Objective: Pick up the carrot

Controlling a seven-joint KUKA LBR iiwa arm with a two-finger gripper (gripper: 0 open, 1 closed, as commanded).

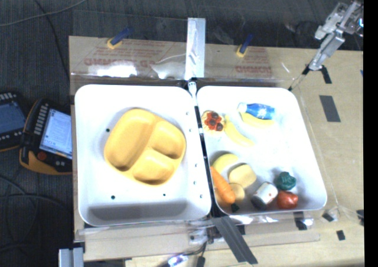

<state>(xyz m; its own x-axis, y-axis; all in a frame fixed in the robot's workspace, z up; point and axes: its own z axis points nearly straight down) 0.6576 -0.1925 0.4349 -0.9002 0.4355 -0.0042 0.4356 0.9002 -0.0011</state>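
Down at the lower edge of the right bin (307,142), close against the divider between the two bins, lies the carrot (222,188), slanting from upper left to lower right, its orange body touching a pale yellow round piece (242,174) and just beside a small tan one (237,191). Nothing grips it; it rests on the bin floor among the other toys: a banana (236,133), a blue-and-white bottle (258,110), a white die-like block (265,193), a green piece (286,181) and a red one (287,199). Up in the top right corner of the frame the claw (323,59) hangs over the worktop (342,159), outside the bin and well apart from the carrot; whether it is spread or pressed together I cannot tell at this size. The left bin (94,195) carries a big yellow lumpy object (144,145). As I judge it, the task has hardly begun: the approach, the descent, the grasp and the lift all remain, and the crowding around the carrot may make a clean pinch awkward
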